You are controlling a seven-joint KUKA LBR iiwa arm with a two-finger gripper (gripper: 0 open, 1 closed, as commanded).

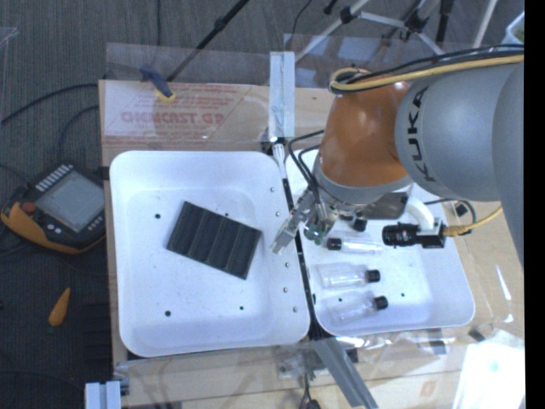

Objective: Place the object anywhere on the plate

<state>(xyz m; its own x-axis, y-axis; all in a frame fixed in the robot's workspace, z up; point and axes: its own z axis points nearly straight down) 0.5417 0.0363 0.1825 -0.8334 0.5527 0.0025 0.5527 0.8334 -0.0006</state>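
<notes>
The likely objects of the task are the clear vials lying in the right bin (460,309), in the lower right of the frame. Three can be made out: a thin vial (353,245) nearest the arm, a middle vial (345,275) below it, and a lower vial (358,307) towards the bin's bottom edge. Each lies on its side with a dark cap at its right end, so the long axes run roughly left to right across the frame. They sit near one another but apart.

The plate (214,239) appears to be the dark ribbed rectangle lying flat in the left bin (136,313), tilted so its long side runs from upper left to lower right. It is well apart from the vials, across the wall where the two bins meet.

The end effector (300,227) hangs over that wall, near the middle of the frame, with the orange band and grey arm (460,135) above and to its right. The vials lie just below and to its right; the plate lies to its left. Whether it is clenched or released cannot be told, and nothing can be seen between its tips.

Judging from this, no vial is on the plate yet, and the coming move turns on reaching down and right before carrying left.
</notes>
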